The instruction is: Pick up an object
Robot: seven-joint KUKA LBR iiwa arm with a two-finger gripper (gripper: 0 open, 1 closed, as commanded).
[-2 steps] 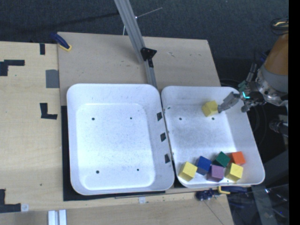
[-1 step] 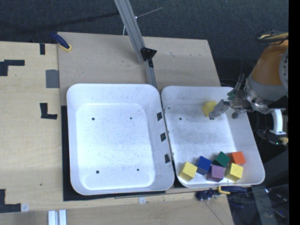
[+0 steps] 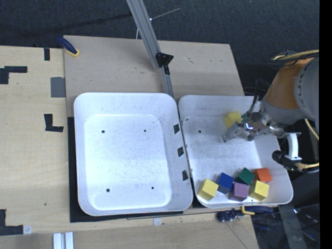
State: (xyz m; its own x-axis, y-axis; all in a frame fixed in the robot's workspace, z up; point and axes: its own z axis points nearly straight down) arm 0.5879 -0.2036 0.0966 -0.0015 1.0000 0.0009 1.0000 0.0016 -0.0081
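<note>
Yellow cube (image 3: 232, 119) sits just beside the gripper (image 3: 234, 133), likely its target; whether it grasps anything, I cannot tell.

- I see two white bins (image 3: 127, 100), finely speckled
- Blocks: yellow (image 3: 208, 189), blue (image 3: 225, 181), purple (image 3: 240, 190), green (image 3: 246, 176), orange (image 3: 263, 175), another yellow (image 3: 232, 119)
- Grey arm (image 3: 311, 87), orange band (image 3: 282, 90)
</note>
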